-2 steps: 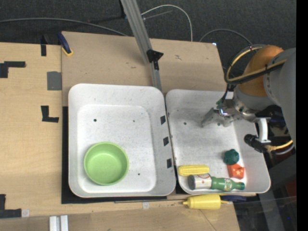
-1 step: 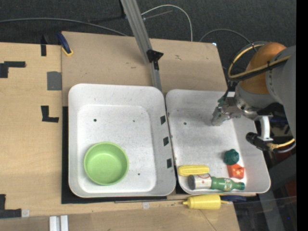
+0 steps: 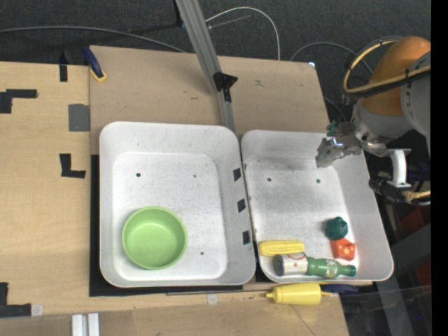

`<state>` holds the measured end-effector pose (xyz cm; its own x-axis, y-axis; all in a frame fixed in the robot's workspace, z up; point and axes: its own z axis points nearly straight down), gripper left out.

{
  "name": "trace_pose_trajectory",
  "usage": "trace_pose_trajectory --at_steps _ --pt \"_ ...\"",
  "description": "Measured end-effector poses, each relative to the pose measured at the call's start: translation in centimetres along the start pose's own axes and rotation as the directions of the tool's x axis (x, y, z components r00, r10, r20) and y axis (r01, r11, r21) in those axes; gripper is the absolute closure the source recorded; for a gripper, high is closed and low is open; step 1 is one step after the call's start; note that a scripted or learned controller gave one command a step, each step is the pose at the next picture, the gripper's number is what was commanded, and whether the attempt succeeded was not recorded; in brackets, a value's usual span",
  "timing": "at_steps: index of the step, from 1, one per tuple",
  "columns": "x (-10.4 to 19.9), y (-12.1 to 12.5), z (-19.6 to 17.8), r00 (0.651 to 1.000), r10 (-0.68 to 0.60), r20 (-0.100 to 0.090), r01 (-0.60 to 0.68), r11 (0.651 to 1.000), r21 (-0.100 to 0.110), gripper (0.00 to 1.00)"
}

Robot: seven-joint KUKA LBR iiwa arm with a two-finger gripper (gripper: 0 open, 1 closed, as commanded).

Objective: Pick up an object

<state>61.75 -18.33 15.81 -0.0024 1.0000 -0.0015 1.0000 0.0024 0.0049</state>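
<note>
While the gripper (image 3: pixel 327 154) hangs over the right bin's (image 3: pixel 294 187) far right corner, whether it is spread cannot be told. A green bottle (image 3: pixel 315 266), yellow corn cob (image 3: pixel 281 247) and green and orange toys cluster at that bin's near edge; a green bowl (image 3: pixel 154 237) sits in the left bin (image 3: pixel 168 145).

Green bowl (image 3: pixel 154 237), white speckled bins (image 3: pixel 168 142), yellow corn (image 3: pixel 281 247), orange-red block (image 3: pixel 343 249), green bottle (image 3: pixel 315 266)

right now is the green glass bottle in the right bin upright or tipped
Tipped: the green glass bottle lies on its side along the right bin's front edge.
</note>
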Motion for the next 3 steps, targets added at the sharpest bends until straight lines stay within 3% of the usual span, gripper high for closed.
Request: trace_pose_trajectory --at_steps 1,2,3 --pt "0.6 -0.6 -5.0 1.000 0.000 0.000 0.000 1.000 0.001 1.00" --pt "0.3 0.4 -9.8 1.000 0.001 0.000 -0.001 1.000 0.000 1.00" --pt "6.1 -0.8 -8.5 1.000 -0.004 -0.003 0.004 1.000 0.007 1.00"
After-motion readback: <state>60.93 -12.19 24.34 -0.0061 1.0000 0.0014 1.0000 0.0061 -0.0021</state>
